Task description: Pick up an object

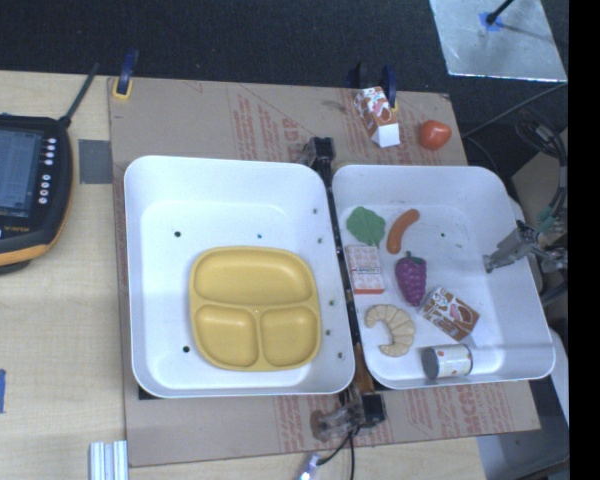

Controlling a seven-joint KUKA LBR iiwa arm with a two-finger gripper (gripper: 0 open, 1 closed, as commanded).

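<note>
the things on offer all sit in the right bin [480,193]: a green leafy toy [365,224] and a small orange sausage [403,228] toward the far side, a bunch of purple grapes [411,277] just beside a little red-and-white packet [365,269], a croissant [392,327] below them, a brown carton [448,314] lying tilted, and a small grey can [446,362] on its side near the front wall. none of them is lifted. the gripper [507,251] hangs at the bin's right edge, well apart from the whole cluster, with nothing between its fingers; from where i stand i cannot tell whether they are spread or closed. so this looks like the approach step, with the pick not yet begun. the next move, i'd judge, calls for swinging left over the bin and coming down on one piece; the carton and can lie nearest, while the grapes and packet are crowded. the left bin [150,183] holds a yellow divided plate [255,307]. outside the bins, a milk carton [377,115] and a tomato [435,134] rest on the cardboard, and a teach pendant [20,188] sits far left.
</note>
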